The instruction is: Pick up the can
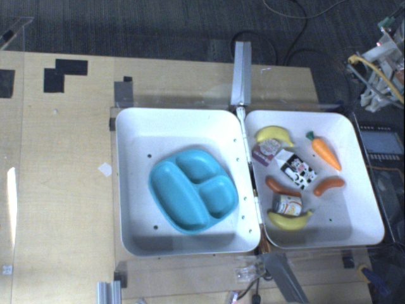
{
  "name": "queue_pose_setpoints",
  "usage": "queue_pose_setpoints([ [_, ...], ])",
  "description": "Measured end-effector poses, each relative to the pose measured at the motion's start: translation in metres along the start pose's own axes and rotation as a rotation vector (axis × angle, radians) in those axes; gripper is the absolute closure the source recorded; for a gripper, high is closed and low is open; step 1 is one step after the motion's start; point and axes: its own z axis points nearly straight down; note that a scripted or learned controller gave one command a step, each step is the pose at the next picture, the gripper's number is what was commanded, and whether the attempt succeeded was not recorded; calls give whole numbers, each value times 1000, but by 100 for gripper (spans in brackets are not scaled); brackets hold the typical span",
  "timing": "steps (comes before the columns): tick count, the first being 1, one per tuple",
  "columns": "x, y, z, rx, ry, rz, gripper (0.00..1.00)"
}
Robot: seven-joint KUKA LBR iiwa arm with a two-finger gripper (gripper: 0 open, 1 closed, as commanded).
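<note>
A wooden bench (57, 170) carries two white bins. The left bin (133, 170) holds a blue divided plate (193, 190). The right bin (361, 189) holds bananas, a carrot (326, 152), sausages, a cow-patterned carton (297, 171) and the can (288, 204), lying against the front banana (290, 220).

One fixed camera looks down aslant on both bins (183, 122) from above.
</note>
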Motion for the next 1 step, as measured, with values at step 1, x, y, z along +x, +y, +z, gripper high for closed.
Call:
queue_pose_setpoints([
  [1,-31,-15,73,2,-3,107,100],
])
